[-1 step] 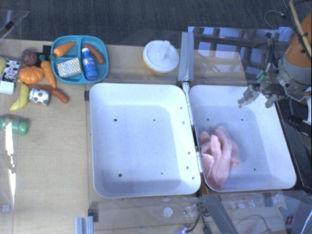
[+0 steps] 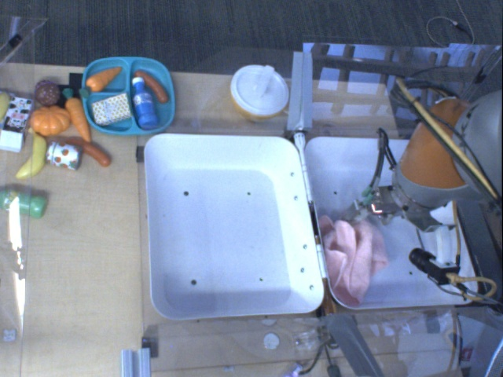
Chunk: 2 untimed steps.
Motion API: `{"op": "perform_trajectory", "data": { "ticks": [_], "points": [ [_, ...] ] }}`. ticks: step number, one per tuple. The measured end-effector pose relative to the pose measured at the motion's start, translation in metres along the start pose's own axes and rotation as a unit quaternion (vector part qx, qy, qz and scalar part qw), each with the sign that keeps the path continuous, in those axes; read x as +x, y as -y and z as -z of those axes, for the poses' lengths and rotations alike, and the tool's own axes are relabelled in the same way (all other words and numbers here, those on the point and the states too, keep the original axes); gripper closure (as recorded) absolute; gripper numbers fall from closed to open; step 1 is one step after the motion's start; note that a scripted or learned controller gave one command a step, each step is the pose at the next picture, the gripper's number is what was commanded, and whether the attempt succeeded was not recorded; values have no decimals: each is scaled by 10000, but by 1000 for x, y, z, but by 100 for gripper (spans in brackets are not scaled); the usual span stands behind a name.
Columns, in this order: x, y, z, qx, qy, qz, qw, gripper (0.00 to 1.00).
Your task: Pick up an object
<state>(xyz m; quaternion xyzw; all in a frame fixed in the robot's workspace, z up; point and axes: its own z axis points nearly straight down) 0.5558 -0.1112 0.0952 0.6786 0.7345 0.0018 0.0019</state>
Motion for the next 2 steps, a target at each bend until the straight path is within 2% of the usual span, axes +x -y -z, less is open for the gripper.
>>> {"op": "perform_trajectory", "data": {
  "ticks": [1,2],
  "points": [
    [-18,47,-4,-59,20,40,10000,0],
    [24,50,-4,-78,26,550,9985,0]
  ]
}}
